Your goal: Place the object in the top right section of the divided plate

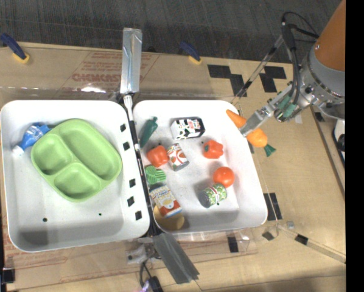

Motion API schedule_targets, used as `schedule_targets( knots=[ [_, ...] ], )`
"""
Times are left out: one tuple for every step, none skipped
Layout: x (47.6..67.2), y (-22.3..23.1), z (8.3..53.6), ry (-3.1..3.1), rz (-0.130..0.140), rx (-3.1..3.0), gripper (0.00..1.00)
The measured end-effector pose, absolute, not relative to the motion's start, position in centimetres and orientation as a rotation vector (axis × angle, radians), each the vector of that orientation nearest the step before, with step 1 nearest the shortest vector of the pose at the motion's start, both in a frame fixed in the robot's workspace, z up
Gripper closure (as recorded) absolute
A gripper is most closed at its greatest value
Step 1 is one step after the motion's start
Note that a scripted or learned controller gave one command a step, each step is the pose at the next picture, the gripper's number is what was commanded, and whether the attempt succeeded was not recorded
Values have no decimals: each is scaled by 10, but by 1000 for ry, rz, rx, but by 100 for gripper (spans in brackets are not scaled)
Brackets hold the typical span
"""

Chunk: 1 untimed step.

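Gripper stood at the right rim of the right bin, reaching in from the right. An orange toy carrot lay against its tip, and a second orange piece with a green stalk lay just below on the rim; whether either was clamped between the fingers could not be told, nor whether the fingers were parted or closed.

The divided plate, green, sat in the left bin, well apart from the gripper, its top right section bare.

Risk, as judged: the object at the rim was perched on the bin's edge, and a loose or glancing grip could knock it out onto the bench. The long carry across the divider between the bins could also shed a poorly held item short of the plate.

Count: two bins; one plate with three sections; one blue item beside the plate; in the right bin, three red-orange toy fruits or vegetables, one green piece, one black-and-white carton, and several small packets and cans.
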<state>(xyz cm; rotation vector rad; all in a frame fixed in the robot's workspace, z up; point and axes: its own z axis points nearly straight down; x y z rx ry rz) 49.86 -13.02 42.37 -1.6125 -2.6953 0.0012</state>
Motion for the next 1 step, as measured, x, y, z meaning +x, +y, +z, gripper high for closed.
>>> schedule_targets(
  knots=[
    [477, -109, 443, -2809, 0, -1413, 100]
  ],
)
